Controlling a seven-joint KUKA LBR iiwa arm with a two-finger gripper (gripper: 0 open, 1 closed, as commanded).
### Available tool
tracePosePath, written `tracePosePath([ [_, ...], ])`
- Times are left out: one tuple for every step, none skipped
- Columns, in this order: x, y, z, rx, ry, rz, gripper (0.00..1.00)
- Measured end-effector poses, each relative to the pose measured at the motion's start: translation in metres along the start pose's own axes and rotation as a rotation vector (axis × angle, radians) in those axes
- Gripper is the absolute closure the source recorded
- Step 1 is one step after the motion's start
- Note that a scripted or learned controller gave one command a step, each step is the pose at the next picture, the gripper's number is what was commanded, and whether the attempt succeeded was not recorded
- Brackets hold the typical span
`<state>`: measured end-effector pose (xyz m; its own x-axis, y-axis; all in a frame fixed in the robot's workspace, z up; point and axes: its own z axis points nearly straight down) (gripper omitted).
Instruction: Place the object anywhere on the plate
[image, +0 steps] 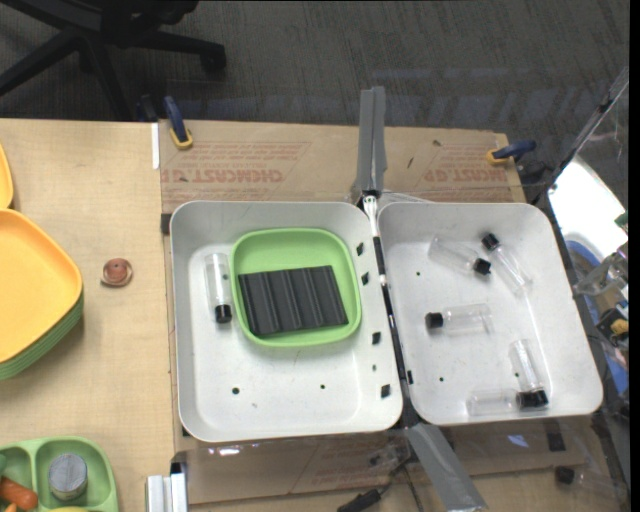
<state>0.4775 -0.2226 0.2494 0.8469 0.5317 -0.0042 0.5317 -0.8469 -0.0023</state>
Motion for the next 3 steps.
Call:
tracePosePath([
  [0.0, -0.001, 0.016, 0.002, -0.001, 0.044, 0.0],
  [0.0, 0.0, 0.01, 0.001, 0.0, 0.097, 0.0],
  [0.0, 0.0, 0.001, 0.0, 0.0, 0.18, 0.0],
])
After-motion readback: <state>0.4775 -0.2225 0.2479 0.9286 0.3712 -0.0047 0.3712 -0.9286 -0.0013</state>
